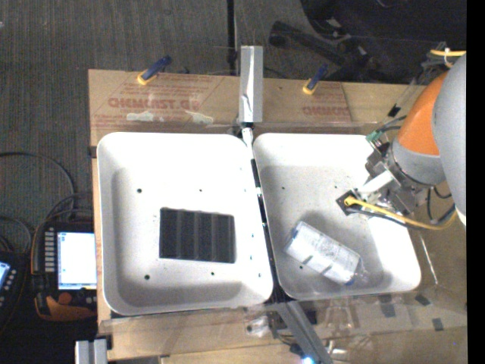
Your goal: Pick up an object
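Hanging over the right-hand edge of the right bin (303,141), the grey arm's gripper (383,192) sits low above the bare white floor there. Whether it is spread or closed cannot be told from this slanted overhead view, and nothing is visibly held in it.

The nearest candidate for the pick is a clear plastic bottle (324,253). It lies on its side near the bin's lower edge in the view, set at a slant, with one end pointing toward the lower right corner. It is apart from the gripper, which stands above it in the picture and toward the right edge. Lying flat, the bottle looks likely to roll or slip, so a grasp across its narrow width would probably suit it best.

The left bin (121,152) carries a black ribbed slab (197,235) flat at its centre, well apart from the arm. It appears too low and broad for an easy grip.

The two bins sit edge to edge, apparently so that the arm can reach both. Blue-and-yellow clamps (154,69) pin the brown board (174,101) behind them, presumably to keep the bench from shifting.

The pick appears not yet made, and the gripper would need to travel toward the lower edge to meet the bottle.
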Controlling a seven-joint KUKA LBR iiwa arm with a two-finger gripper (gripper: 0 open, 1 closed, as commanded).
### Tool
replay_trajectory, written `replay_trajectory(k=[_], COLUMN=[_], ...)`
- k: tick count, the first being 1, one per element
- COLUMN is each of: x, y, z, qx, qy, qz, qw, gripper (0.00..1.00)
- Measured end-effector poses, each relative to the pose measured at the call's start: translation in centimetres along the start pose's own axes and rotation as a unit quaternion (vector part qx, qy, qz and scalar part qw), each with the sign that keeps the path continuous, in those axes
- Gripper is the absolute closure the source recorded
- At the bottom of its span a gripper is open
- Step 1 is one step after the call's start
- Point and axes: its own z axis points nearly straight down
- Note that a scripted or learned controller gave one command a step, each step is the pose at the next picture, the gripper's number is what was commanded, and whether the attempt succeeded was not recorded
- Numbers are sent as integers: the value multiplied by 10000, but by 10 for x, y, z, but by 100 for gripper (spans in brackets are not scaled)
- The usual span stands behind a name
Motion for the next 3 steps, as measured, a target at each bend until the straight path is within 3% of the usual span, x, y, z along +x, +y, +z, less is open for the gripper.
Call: replay_trajectory(k=[1,3], x=[47,47], y=[-9,-9], z=[-100,-117], qx=[-27,-36], qy=[14,-39], qz=[-206,-213], qw=[9998,9998], gripper=[100,100])
